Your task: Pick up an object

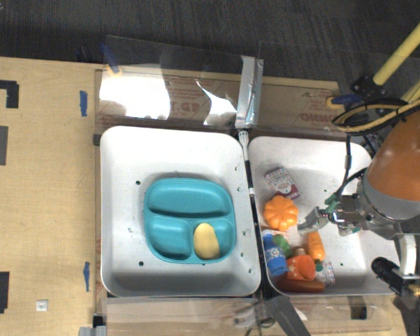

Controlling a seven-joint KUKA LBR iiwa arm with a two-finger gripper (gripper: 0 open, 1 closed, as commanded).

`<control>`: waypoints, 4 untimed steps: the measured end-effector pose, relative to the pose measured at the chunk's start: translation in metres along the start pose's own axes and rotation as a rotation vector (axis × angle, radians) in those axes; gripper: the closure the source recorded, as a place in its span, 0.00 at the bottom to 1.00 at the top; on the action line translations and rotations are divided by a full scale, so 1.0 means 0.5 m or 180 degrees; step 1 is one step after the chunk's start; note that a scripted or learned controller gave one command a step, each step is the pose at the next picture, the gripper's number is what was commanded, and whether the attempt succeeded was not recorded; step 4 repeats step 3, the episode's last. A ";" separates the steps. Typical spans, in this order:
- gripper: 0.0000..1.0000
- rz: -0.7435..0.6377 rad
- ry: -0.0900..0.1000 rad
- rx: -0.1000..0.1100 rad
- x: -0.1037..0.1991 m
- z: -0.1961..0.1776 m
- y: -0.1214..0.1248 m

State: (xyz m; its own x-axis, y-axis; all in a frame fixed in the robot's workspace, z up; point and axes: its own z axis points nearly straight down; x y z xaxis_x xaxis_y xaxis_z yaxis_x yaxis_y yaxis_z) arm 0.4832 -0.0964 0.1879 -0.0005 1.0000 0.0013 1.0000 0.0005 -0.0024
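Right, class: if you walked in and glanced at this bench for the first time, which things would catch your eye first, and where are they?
The teal tray in the middle of the left bin stands out, with a yellow potato in its lower right compartment. In the right bin sits an orange pumpkin above a pile of small toys, with the claw just to its right.

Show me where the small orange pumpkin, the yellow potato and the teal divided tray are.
small orange pumpkin (281,212), camera view, middle of its top, right bin.
yellow potato (206,241), camera view, middle of its body, in the tray's lower right compartment.
teal divided tray (187,197), camera view, bare upper compartment.
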 end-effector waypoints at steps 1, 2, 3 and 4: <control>0.00 -0.0221 -0.0008 -0.0029 -0.030 0.182 0.061; 1.00 -0.0213 -0.0003 -0.0017 -0.030 0.168 0.058; 1.00 -0.0450 -0.0004 -0.0037 0.056 -0.002 0.278; 1.00 -0.0450 -0.0004 -0.0037 0.056 -0.002 0.278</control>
